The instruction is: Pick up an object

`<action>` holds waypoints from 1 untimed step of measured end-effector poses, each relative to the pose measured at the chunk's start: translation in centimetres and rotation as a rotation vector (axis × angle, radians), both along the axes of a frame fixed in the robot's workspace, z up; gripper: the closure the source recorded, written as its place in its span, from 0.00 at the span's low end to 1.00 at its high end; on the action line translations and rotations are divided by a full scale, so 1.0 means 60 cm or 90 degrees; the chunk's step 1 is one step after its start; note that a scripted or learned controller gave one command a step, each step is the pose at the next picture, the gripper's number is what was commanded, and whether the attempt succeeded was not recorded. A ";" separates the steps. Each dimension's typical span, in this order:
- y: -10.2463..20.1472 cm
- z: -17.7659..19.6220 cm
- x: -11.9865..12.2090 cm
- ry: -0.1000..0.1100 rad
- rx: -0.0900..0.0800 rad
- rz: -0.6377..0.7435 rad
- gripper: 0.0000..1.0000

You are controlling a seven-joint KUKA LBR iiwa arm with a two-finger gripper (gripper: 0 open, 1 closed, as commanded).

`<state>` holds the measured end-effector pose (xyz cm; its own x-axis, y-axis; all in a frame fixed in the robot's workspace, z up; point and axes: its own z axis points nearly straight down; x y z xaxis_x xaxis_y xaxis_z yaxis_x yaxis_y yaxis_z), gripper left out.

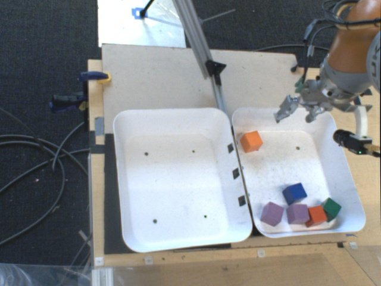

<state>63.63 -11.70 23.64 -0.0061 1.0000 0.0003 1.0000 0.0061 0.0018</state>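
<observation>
My gripper (pixel 299 111) hangs open over the far rim of the right bin (pixel 333 159), with nothing between its fingers. An orange cube (pixel 251 140) lies in that bin's far left corner, down and to the left of the gripper. Near the front right corner sit a blue cube (pixel 294 192), two purple cubes (pixel 272 213) (pixel 297 213), a red-orange block (pixel 317 215) and a green block (pixel 331 209), packed close together.
The left bin (pixel 172 183) sits beside the right one. A slanted metal rod (pixel 196 34) crosses the board behind the bins and ends near the rims' meeting point. Cables lie on the floor at left.
</observation>
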 end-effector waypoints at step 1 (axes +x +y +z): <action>-0.027 -0.184 -0.113 0.007 0.001 -0.005 0.00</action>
